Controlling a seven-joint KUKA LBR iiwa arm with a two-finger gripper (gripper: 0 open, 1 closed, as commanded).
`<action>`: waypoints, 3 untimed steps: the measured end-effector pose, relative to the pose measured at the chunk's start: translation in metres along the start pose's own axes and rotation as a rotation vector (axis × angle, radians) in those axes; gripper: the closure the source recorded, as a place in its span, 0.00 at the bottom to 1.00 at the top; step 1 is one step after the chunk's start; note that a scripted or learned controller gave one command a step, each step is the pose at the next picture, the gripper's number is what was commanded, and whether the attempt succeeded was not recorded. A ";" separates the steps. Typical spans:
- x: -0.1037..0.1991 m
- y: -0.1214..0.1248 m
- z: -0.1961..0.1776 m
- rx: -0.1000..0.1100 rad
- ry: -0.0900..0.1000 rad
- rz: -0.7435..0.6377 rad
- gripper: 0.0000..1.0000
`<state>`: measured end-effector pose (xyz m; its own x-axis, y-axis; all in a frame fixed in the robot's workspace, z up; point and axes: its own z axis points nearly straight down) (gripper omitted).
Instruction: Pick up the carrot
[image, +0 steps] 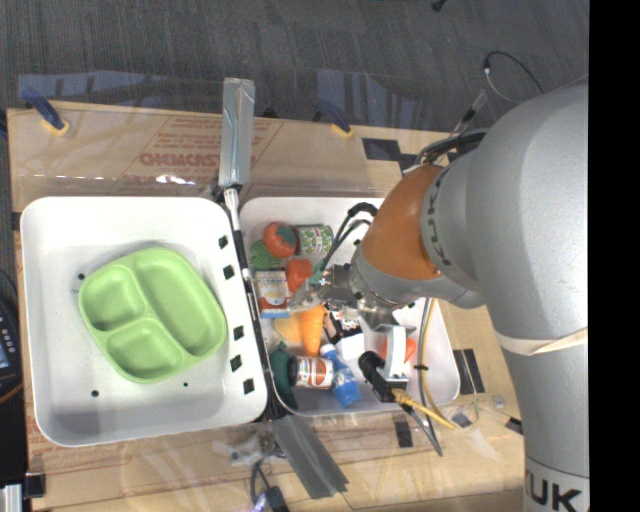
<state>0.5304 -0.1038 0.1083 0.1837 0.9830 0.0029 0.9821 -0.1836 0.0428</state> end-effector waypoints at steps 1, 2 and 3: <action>0.003 0.017 0.002 0.015 -0.006 -0.191 0.00; 0.001 -0.008 0.000 -0.005 -0.004 -0.039 0.00; 0.002 -0.005 0.001 0.009 -0.010 -0.295 0.00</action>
